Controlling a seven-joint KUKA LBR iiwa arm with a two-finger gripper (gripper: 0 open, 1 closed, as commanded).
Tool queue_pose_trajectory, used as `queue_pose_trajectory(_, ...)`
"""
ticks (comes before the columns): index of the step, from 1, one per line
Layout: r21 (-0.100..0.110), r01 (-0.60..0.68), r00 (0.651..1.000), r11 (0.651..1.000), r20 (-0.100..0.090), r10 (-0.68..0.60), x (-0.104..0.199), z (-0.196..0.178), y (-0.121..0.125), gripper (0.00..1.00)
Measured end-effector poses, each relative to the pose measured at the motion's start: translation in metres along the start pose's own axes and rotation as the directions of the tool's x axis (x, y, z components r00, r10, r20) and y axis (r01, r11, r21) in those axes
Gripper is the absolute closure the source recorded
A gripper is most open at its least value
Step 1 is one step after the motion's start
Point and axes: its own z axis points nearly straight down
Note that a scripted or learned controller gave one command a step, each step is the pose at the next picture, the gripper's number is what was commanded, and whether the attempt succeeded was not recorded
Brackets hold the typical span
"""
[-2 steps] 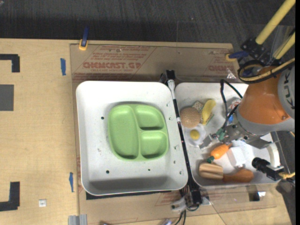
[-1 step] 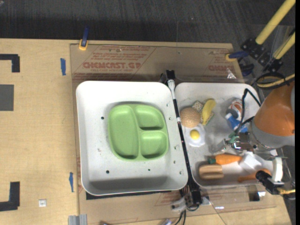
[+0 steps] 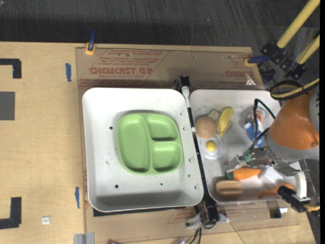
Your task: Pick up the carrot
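Overhead view of two white bins. The left bin (image 3: pixel 96 136) holds a green divided plate (image 3: pixel 150 142). In the right bin (image 3: pixel 203 98) the carrot (image 3: pixel 245 174) lies near the front wall, just behind a tan bread-like piece (image 3: pixel 229 187), with a banana (image 3: pixel 225 120) and a fried egg (image 3: pixel 211 147) further back. My gripper (image 3: pixel 252 159) hovers right above the carrot; whether it is open or closed I cannot tell. Judging by this, the carrot is not yet lifted: grasping and raising remain
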Motion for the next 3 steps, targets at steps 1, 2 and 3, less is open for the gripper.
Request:
queue_pose_trajectory(1,-0.003,0.277,0.961,0.961,0.001,-0.277,0.0323,-0.0007,0.0041,0.00)
queue_pose_trajectory(2,0.000,0.447,0.895,0.895,0.000,-0.447,0.0265,-0.0008,0.0024,0.00)
queue_pose_trajectory(3,-0.013,0.178,0.984,0.984,-0.002,-0.178,0.0284,-0.0007,0.0059,0.00)
